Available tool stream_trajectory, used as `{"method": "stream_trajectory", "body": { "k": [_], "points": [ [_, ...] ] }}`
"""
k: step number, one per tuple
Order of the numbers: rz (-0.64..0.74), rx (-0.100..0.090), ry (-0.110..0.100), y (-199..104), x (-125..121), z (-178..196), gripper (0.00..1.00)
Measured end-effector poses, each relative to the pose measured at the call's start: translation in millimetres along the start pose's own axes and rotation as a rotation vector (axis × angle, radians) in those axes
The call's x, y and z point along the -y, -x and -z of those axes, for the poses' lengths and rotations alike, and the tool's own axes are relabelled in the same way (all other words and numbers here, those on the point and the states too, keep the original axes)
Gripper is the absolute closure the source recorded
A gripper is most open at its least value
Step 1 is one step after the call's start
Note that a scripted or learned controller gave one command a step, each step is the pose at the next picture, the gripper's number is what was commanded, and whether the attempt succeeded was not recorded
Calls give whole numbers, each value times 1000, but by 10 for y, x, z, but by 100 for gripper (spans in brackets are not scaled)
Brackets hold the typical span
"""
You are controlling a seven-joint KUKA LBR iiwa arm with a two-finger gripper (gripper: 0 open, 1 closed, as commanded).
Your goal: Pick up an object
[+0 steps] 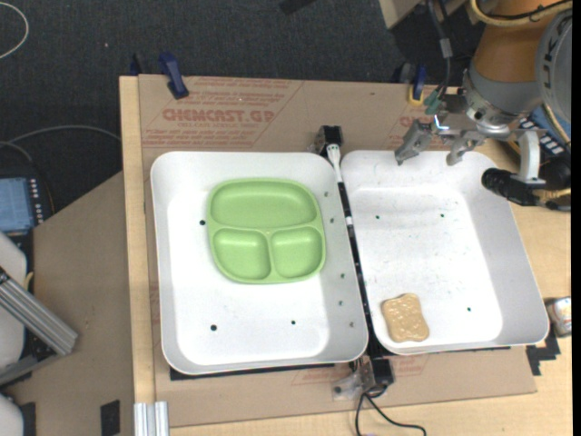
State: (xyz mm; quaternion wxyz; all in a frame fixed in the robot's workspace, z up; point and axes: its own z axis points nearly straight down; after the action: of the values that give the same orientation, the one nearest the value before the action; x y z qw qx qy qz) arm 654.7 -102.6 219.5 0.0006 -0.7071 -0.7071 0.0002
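Camera view: the worktop (227, 107) carries two shallow white bins side by side. The left bin (182, 316) holds a green divided plate (266, 230) with three compartments, lying flat in the upper half of the bin, toward 12 o'clock from the bin's centre. The right bin (436, 243) holds one object, a tan waffle-shaped piece (404, 319), lying flat near the bin's 7 o'clock corner, close to the front rim and well apart from the plate. The arm (517, 34), grey with an orange band, enters at the 1 o'clock side of the frame. Its end effector (427, 149) hangs over the far rim of the right bin, at about 12 o'clock from that bin's centre, fingers spread apart with nothing between them. The end effector is well apart from the tan piece.
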Motion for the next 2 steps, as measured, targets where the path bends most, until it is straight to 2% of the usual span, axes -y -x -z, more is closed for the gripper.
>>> {"method": "stream_trajectory", "body": {
  "k": [1,2],
  "points": [
    [1,1,4,-2,-9,114,100],
    [3,4,24,-159,5,2418,100]
  ]
}}
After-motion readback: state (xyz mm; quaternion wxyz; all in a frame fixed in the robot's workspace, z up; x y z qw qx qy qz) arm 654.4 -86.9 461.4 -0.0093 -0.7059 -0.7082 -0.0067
